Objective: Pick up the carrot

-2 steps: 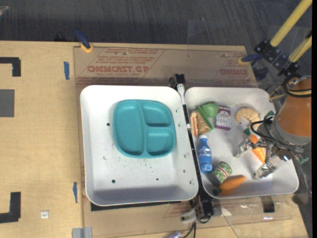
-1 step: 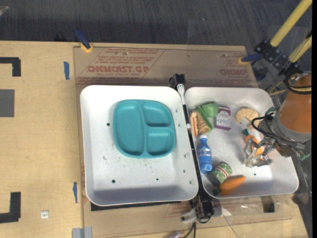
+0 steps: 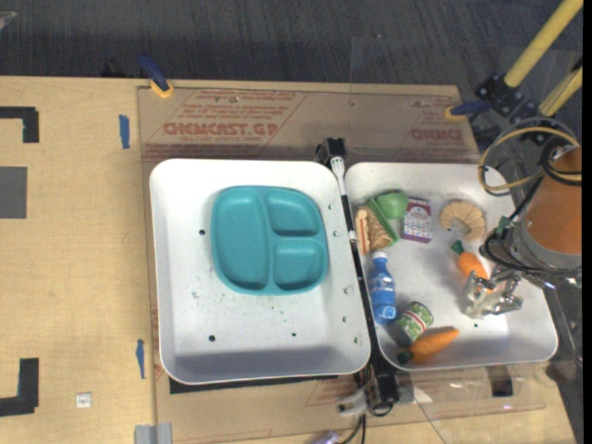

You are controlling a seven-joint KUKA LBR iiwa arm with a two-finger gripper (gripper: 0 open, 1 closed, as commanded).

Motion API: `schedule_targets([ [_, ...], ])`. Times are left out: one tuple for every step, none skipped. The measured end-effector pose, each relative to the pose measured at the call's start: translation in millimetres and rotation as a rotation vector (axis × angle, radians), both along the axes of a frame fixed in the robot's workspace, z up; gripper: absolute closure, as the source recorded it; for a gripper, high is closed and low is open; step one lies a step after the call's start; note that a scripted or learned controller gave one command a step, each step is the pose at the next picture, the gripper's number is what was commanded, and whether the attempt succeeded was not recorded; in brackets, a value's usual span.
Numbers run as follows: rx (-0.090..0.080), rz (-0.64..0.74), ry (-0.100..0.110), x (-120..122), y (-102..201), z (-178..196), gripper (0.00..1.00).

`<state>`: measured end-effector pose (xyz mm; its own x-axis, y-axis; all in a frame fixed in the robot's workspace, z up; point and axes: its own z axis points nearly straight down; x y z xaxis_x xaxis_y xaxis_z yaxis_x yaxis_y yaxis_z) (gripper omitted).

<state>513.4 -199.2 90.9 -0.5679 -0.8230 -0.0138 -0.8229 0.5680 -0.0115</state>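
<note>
Fingers of the metal two-finger gripper (image 3: 488,296) hang low over the right shallow white bin (image 3: 536,336), slightly parted with nothing between them; the long orange carrot with a green stub (image 3: 433,340) lies just below-left of them on the bin floor, near the front wall; a good grasp likely means shifting over it and closing across its narrow width; a small orange rounded piece (image 3: 473,265) sits just above the fingers; a green-labelled can (image 3: 413,321) touches the carrot's upper side and could crowd one finger; a blue plastic bottle (image 3: 380,288) lies further left
</note>
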Motion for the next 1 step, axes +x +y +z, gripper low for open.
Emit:
schedule_targets([
  [-0.016,0.427,-0.002,-22.4,50.6,0.9,1.0],
])
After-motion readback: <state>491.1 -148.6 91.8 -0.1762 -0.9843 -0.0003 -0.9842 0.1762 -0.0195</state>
